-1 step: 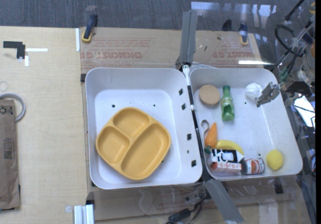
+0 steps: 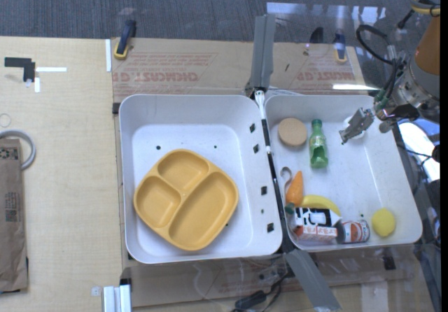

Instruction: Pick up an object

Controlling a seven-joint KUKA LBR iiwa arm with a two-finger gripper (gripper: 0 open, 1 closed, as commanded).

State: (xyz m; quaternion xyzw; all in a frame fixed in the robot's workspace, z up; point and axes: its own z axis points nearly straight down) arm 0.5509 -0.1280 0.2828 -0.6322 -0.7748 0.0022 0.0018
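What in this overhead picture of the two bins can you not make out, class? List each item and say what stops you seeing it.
- Gripper, camera view: too small and blurred to tell if its fingers are open or shut.
- Arm: cut off by the right edge.
- Bottle lying at the right bin's near wall: label print too small to read.
- Brown paper bag: cut off by the left edge.

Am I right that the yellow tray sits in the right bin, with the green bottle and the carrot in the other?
Not quite. The camera view shows the yellow tray in the left bin. The green bottle and the carrot are in the other, the right bin.
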